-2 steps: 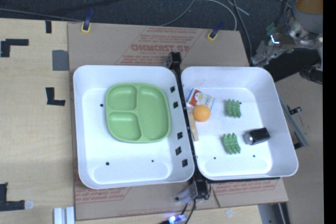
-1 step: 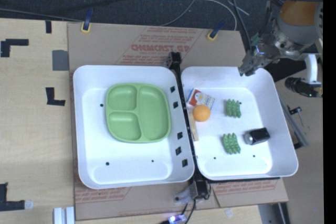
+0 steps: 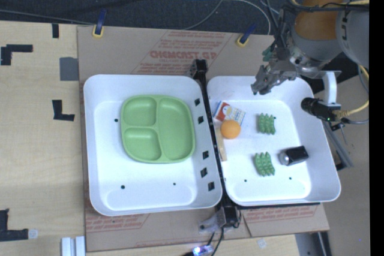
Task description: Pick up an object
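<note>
Cardboard sheet (image 3: 180, 48) under both bins, red print reads partly "CHEMCAST GP", left of gripper. Left bin (image 3: 99, 147) holds green divided plate (image 3: 158, 129), far left of gripper. Right bin (image 3: 318, 180) sits below gripper. Gripper (image 3: 262, 86) hovers over its upper rim; open or closed, cannot tell. Below it: small printed packet (image 3: 233, 112), text unreadable, touching orange ball (image 3: 230, 129); two green studded blocks (image 3: 266, 123) (image 3: 263, 163); black object (image 3: 293, 156).

We see our grey arm (image 3: 336, 3) reaching in from the right, its gripper (image 3: 264, 86) pointing down and leftward, holding nothing.
</note>
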Controlling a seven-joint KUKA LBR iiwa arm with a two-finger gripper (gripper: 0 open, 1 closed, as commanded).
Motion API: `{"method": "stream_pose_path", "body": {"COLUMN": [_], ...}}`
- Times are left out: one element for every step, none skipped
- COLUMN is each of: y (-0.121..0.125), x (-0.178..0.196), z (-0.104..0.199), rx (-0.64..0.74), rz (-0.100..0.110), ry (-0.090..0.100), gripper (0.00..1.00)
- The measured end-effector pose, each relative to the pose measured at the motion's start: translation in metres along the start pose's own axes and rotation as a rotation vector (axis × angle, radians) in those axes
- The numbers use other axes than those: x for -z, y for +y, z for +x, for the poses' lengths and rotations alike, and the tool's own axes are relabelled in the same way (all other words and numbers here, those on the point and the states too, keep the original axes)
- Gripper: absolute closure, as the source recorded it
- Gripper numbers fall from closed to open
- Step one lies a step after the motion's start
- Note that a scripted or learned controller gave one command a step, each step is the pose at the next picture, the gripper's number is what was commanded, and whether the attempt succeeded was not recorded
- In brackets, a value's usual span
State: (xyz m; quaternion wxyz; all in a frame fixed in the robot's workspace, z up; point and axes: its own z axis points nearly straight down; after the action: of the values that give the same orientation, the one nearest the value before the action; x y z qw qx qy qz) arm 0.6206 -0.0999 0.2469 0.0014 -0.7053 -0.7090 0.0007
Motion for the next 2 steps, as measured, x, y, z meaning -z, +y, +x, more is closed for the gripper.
{"method": "stream_pose_path", "body": {"y": [-0.011, -0.021], "x": [0.002, -0.004], "z": [0.056, 0.099], "rx": [0.001, -0.001], "rz": [-0.001, 0.000], "ry": [0.001, -0.001], "gripper": [1.00, 1.00]}}
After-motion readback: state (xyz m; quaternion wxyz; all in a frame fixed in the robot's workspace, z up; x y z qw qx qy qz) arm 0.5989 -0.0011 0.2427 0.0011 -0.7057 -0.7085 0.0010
